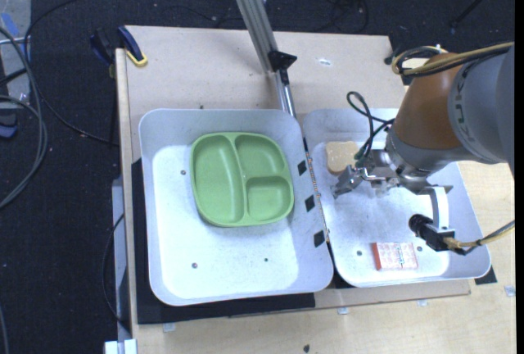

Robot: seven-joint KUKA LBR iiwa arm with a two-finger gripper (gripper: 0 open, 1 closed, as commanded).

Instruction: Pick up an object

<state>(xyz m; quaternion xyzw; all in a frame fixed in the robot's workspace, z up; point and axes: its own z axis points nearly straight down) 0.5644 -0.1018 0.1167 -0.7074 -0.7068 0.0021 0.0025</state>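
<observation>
1. A pale wooden bench top fills the middle of the view, seen from above at a slant, with dark floor and cables around it.
2. A grey robot arm with an orange band above the wrist reaches in from the right and bends down over the right-hand bin.
3. A shallow white rectangular bin on the left sits on the bench, touching the other bin along its right edge.
4. A second shallow white bin on the right lies under the arm.
5. A light green plastic plate with three compartments lies flat in the left bin, towards its upper middle.
6. A tan, rounded block that looks like sponge or bread rests in the right bin near its upper left corner.
7. A small flat red and white packet lies near the right bin's lower edge.
8. The metal two-finger gripper hangs low, just below and beside the tan block. How far apart its tips are cannot be told, nor can any object be seen in them.
</observation>
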